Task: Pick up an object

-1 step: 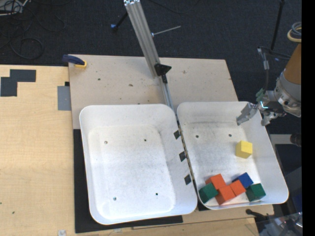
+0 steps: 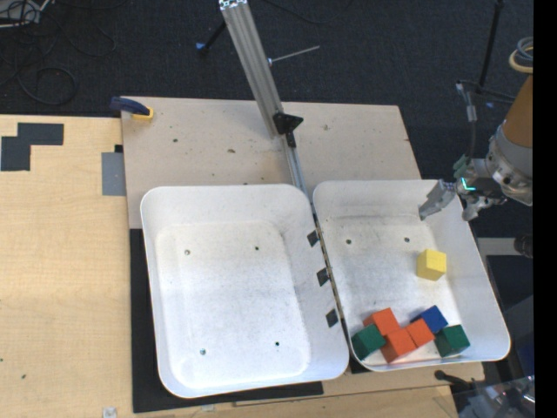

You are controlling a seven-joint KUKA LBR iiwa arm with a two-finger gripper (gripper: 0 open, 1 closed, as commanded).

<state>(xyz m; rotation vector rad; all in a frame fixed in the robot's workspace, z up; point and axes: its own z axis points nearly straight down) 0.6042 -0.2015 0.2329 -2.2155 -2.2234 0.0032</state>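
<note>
Bench, right bin (image 2: 487, 273): gripper (image 2: 452, 200) at 1 o'clock, fingers spread, empty; descend squarely over lone yellow block (image 2: 432, 264).

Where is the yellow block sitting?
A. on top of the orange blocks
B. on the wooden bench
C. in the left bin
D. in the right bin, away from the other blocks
D: the yellow block lies alone in the right bin, apart from the cluster of blocks near its front edge.

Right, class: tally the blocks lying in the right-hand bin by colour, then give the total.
Yellow block: 1
Orange blocks: 3
Green blocks: 2
Blue block: 1
Total: 7
</note>
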